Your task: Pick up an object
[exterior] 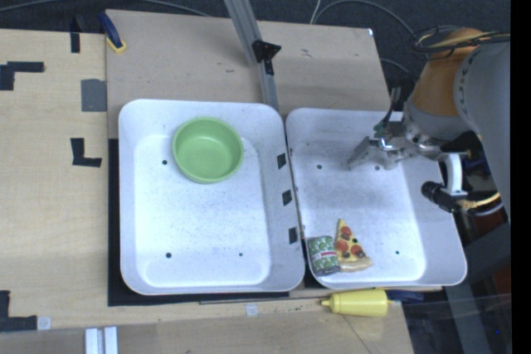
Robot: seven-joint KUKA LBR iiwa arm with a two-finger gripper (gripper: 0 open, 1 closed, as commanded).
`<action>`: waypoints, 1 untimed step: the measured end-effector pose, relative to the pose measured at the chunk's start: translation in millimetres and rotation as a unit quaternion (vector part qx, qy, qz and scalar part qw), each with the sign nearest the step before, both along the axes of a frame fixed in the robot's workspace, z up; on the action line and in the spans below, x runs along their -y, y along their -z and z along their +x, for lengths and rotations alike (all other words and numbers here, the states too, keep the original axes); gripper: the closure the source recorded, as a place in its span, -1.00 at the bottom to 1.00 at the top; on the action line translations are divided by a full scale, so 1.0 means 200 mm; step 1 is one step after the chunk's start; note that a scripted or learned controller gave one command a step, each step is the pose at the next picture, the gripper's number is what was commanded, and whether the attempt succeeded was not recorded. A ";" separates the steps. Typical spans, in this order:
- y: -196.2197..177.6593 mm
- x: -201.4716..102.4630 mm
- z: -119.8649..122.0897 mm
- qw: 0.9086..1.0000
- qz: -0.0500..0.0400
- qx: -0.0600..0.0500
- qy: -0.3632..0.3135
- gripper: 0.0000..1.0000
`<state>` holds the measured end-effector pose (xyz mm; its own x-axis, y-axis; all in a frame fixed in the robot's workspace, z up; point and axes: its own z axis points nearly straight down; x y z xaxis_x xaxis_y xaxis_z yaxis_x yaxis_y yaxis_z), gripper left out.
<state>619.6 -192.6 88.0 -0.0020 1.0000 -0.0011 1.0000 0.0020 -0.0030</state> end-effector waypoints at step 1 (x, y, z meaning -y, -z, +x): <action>-0.05 0.00 0.00 1.000 0.000 0.000 -0.001 1.00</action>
